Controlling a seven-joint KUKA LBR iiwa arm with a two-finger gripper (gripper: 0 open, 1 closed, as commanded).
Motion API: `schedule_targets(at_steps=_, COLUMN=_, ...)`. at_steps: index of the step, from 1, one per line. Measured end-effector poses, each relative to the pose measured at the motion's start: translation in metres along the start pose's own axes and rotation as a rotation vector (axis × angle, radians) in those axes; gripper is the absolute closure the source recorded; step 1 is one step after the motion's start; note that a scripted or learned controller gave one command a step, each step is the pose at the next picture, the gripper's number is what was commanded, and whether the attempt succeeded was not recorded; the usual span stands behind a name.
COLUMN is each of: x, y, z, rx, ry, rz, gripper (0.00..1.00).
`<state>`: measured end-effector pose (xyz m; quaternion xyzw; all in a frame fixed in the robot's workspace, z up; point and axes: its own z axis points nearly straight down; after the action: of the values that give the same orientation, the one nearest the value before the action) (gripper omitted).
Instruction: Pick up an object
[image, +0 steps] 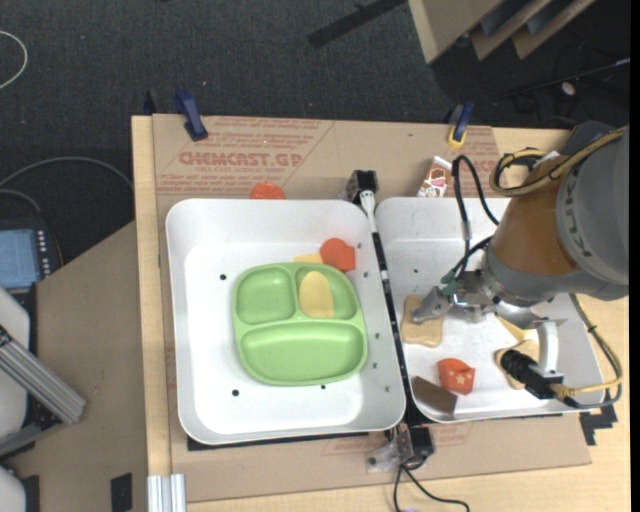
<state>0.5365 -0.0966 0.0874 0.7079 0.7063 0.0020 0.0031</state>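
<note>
Gripper (437, 304) low in the right bin (420, 245), its tip at the upper edge of a flat tan slice (421, 331) that lies on the bin floor near the wall shared with the left bin (200, 300). Whether the gripper is spread or closed cannot be told at this scale, and nothing can be seen held in it. Contact with the slice looks likely but is not certain. The low, slanted pose suggests an approach to the slice as the thing to pick up, with the arm (545, 240) leaning in over the bin's far side. The slice lies flat, which leaves little edge to catch, so a slip is a fair risk. Nearer the front wall lie a small red piece (456, 375) and, just beside it, a dark brown piece (434, 397), both apart from the gripper. The left bin holds a green divided plate (300, 345) with a pale yellow piece (316, 294) in its upper right compartment. An orange piece (338, 254) rests just outside that plate's upper rim.
</note>
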Motion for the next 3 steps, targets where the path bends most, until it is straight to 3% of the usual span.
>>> schedule_targets(at_steps=1, x=0.003, y=-0.003, z=0.000, rx=0.000, ry=-0.001, rz=0.000, gripper=0.00)
schedule_targets(at_steps=2, x=-0.002, y=0.086, z=0.001, rx=-0.003, ry=-0.001, rz=-0.006, gripper=0.00)
schedule_targets(at_steps=3, x=0.003, y=0.097, z=0.002, rx=0.002, ry=0.000, rz=-0.004, gripper=0.00)
